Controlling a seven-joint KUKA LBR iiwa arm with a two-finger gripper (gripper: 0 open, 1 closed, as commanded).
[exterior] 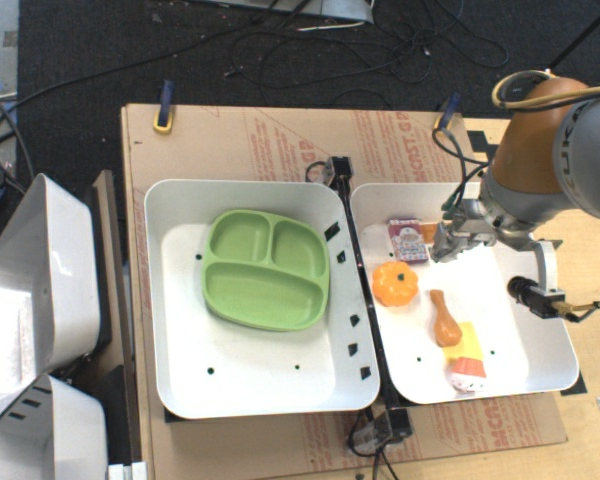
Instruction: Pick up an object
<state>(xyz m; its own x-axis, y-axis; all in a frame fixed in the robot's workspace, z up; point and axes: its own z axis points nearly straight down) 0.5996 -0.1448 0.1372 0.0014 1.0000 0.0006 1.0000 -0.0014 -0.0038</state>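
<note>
Green tray (267, 271) in left bin (170, 368); claw (446, 243) over right bin (540, 363) near purple box (407, 238), orange pumpkin (395, 283). Can't tell whether it's gripping anything.

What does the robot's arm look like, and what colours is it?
The arm is fat and rounded, grey with a shiny orange band above the wrist. Its gripper is a small grey metal part, and thin black cables run beside the wrist.

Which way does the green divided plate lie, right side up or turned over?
Right side up. The green divided plate lies flat in the left bin, and its three hollow compartments face upward.
</note>
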